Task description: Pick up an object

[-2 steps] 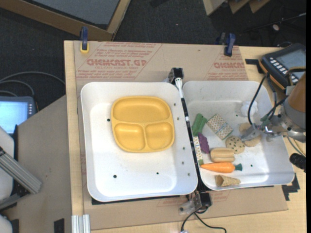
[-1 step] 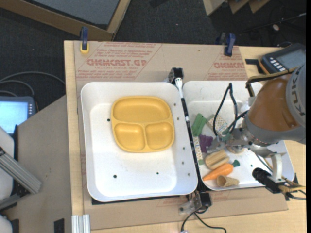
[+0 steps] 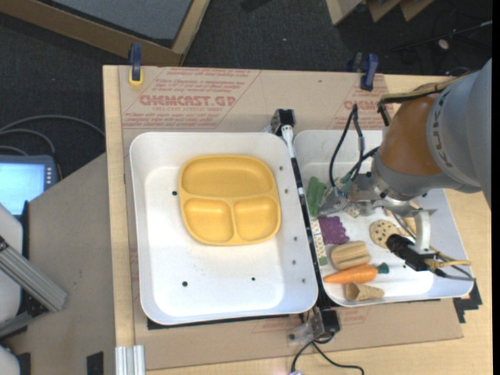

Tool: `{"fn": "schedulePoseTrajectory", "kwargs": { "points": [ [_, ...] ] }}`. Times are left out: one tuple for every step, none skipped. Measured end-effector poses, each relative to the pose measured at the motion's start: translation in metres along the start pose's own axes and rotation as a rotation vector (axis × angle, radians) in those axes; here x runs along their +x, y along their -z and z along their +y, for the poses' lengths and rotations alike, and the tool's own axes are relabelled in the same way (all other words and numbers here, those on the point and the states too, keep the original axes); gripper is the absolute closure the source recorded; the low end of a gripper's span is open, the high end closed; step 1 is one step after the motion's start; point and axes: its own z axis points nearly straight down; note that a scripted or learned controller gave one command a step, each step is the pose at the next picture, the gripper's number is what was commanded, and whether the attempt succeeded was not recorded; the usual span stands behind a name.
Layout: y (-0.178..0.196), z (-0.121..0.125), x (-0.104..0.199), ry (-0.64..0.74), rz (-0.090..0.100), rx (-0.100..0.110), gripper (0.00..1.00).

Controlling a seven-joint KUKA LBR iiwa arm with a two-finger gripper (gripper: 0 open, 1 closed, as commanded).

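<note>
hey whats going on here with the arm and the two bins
A grey and orange robot arm reaches in from the right and hangs over the right bin, which holds toy food: a carrot, a bread roll, purple grapes, something green and a round cracker. Its tool sits low near the green piece at the bin's left side, and nothing visibly sits in it yet. The left bin holds a yellow divided plate, untouched.

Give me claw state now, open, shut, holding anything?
Claw: cannot be told. It sits low in the right bin near the green item, under the wrist.
</note>
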Motion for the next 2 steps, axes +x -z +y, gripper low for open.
{"fn": "schedulePoseTrajectory", "kwargs": {
  "points": [
    [0.000,0.004,-0.056,-0.008,-0.002,0.004,0.00],
    [-0.001,0.060,-0.120,-0.002,0.001,0.015,0.00]
  ]
}}
